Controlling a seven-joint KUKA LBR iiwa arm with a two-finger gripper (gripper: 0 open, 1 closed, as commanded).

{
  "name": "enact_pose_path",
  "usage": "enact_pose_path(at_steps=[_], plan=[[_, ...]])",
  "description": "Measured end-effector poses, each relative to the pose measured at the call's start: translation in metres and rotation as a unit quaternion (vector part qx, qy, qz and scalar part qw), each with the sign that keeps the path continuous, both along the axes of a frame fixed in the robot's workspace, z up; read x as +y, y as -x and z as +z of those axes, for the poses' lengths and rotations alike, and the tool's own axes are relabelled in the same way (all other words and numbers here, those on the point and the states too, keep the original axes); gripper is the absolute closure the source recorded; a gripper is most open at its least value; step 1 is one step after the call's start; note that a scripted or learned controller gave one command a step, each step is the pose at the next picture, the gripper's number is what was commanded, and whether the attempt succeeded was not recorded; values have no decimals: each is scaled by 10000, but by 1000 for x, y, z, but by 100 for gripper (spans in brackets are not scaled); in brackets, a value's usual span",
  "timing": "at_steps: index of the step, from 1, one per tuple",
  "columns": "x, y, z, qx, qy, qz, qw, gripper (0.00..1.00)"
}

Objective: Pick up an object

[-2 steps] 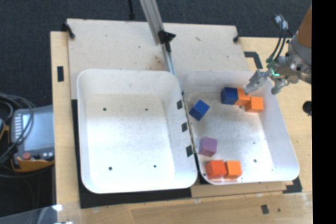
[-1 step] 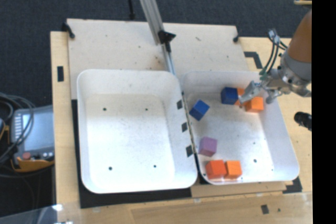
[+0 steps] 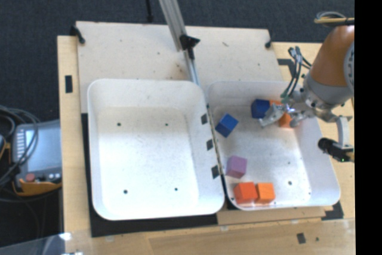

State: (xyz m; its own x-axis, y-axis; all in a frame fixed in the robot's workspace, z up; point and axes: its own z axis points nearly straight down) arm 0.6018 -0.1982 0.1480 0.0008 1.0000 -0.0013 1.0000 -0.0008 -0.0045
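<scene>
My gripper (image 3: pixel 273 117) hangs low over the upper part of the right bin (image 3: pixel 316 185), coming in from the right. A small orange block (image 3: pixel 286 121) lies right against it, partly hidden by it. A blue cube (image 3: pixel 260 108) sits just left of the gripper, touching or nearly touching it. Further left is a second blue cube (image 3: pixel 227 125), close to the bin's left wall. A purple cube (image 3: pixel 237 166) rests lower in the bin. Two orange blocks (image 3: pixel 245 191) (image 3: pixel 265 191) lie side by side at the bin's near edge.
The left bin (image 3: pixel 95 128) stands beside the right one, their walls meeting in the middle. A slanted metal pole (image 3: pixel 170 6) rises from behind the bins. Grey equipment (image 3: pixel 30 152) sits off the bench at the left.
</scene>
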Motion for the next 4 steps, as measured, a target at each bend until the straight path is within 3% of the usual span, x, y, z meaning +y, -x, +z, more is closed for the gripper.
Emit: enact_pose_path(at_steps=[1, 2, 4], plan=[[-2, 0, -51, -19, 10, -9, 10000, 0], [-2, -2, -37, -58, 8, -29, 10000, 100], [5, 1, 78, -60, 2, 22, 10000, 100]])
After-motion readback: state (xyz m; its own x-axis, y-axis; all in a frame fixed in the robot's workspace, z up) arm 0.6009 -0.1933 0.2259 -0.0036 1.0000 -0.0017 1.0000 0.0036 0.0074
